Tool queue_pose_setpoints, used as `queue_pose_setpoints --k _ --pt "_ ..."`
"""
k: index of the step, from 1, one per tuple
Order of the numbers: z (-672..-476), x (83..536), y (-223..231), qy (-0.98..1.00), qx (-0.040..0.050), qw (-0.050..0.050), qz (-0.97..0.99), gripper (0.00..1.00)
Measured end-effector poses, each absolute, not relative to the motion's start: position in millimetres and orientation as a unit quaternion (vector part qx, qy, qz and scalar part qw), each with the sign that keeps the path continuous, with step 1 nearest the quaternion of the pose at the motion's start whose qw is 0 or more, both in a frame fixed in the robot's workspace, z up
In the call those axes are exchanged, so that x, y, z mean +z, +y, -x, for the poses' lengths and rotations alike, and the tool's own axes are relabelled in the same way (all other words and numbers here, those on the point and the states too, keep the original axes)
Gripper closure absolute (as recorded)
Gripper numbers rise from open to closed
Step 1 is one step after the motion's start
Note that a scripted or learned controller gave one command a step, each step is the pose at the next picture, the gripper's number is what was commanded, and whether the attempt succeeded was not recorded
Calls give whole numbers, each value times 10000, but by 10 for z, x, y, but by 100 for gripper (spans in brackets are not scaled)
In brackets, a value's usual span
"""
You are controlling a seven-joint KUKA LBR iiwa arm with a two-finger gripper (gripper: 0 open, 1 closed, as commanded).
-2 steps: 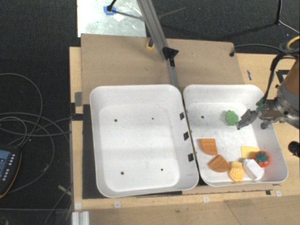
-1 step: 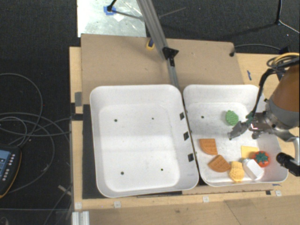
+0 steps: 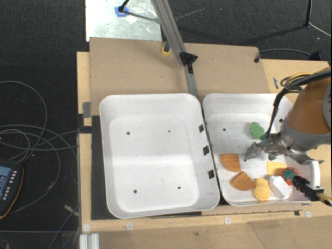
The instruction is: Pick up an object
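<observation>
Fingers (image 3: 254, 152) over right bin (image 3: 228, 105) — near green object (image 3: 256, 129)

I see a green knobbly object (image 3: 256, 129) just above the gripper (image 3: 252, 152). Two orange waffle-like pieces (image 3: 231, 162) (image 3: 241, 181) lie just below it, and a yellow block (image 3: 275, 167) and a yellow piece (image 3: 262, 191) lie to its lower right

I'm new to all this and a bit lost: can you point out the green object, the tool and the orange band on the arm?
green object (image 3: 256, 129), camera view, middle of its bumpy top.
tool (image 3: 255, 152), camera view, at its grey fingertips.
orange band (image 3: 308, 108), camera view, middle of its curved side.
</observation>
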State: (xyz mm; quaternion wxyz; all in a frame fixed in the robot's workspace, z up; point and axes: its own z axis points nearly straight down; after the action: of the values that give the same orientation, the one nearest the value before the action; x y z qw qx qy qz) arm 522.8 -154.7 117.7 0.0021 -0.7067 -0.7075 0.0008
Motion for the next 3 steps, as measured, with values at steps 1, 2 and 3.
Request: queue_pose_setpoints --k 1,2,3 --pt "-5245 1322 -1558 -7074 -11 -13 7068 100" --pt "-5307 1805 -1643 -7081 -14 -32 7061 100" --pt "-5282 2434 -1689 -7086 -20 -41 7055 100"
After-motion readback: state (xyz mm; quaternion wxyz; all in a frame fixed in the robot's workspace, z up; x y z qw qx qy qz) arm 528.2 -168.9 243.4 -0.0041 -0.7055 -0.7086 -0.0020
